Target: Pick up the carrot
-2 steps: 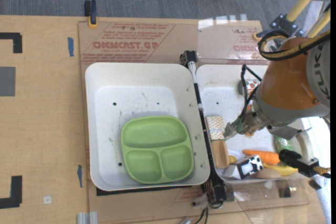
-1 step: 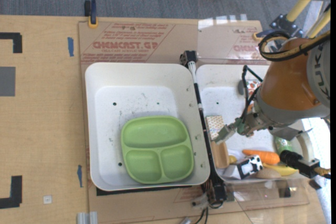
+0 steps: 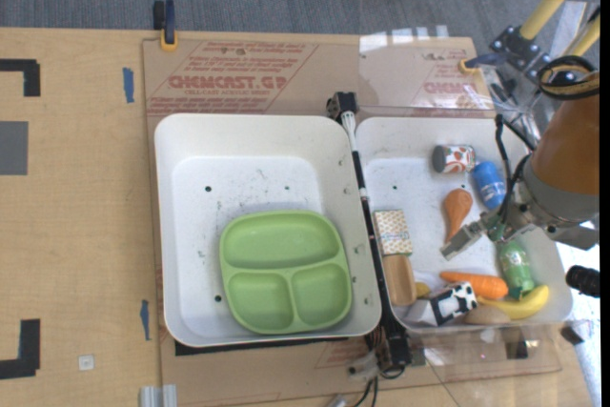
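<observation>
Over in the right bin (image 3: 381, 169) my gripper (image 3: 464, 238) hangs low beside an orange cone-shaped piece (image 3: 457, 209) — jaws look parted with nothing between them, so no grasp yet. My read is the carrot (image 3: 479, 284) is the long orange thing lying near the front wall, next to the banana (image 3: 522, 304) and green bottle (image 3: 516, 264), untouched. So the whole pick is left — line up, close, lift.
</observation>
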`<action>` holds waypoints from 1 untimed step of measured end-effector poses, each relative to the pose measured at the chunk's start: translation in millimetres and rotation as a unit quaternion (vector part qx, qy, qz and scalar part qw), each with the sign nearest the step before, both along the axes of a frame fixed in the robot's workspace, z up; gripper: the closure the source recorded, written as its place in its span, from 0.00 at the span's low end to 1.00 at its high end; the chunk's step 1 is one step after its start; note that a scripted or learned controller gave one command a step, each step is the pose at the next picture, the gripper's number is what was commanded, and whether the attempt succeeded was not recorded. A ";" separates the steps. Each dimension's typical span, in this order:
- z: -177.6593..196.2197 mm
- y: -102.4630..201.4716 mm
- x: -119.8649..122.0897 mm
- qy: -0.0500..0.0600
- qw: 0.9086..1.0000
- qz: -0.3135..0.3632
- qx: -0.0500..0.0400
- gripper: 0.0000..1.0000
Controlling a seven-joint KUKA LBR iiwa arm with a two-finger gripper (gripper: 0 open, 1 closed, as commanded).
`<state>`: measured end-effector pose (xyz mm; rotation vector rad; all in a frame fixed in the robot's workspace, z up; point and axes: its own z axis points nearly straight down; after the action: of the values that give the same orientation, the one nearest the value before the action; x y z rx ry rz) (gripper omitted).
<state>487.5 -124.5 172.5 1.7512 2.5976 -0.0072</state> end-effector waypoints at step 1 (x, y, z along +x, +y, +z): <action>-76.8 -14.2 38.3 0.001 0.998 -0.060 0.005 0.00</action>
<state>525.8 -138.7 95.7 1.9081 2.4931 0.0032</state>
